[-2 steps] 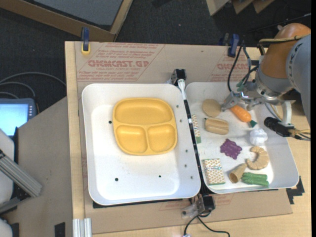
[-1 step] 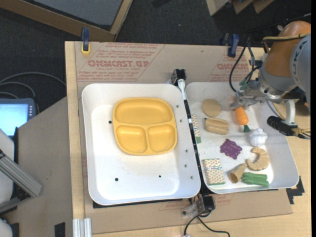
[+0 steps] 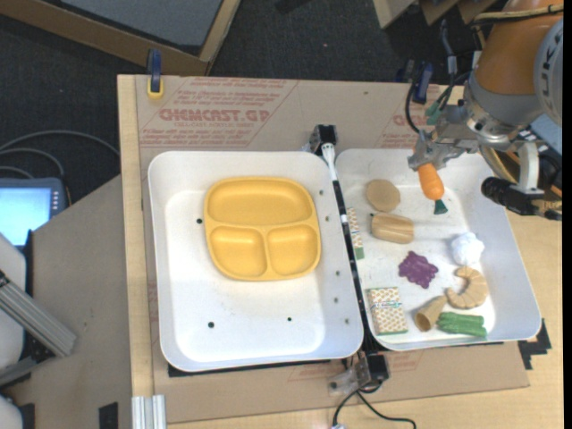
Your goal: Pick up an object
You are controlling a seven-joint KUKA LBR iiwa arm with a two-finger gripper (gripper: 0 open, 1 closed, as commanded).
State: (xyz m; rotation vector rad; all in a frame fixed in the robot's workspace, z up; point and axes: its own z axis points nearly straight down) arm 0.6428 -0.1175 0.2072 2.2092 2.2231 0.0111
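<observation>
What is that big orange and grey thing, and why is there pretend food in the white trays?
That is a robot arm, seen by one camera looking down from above. It reaches in from the right. Its gripper, a two-fingered hand, is up over the right bin, and a toy carrot hangs right at it, seemingly pinched. Its job is picking something up. That bin also has a purple toy, a green one and some tan pieces. The left bin holds a yellow divided plate.

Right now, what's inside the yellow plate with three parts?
Nothing can be seen inside the yellow plate; all three parts look bare. It sits in the left bin and covers the bin floor under it, so that spot stays hidden.
</observation>
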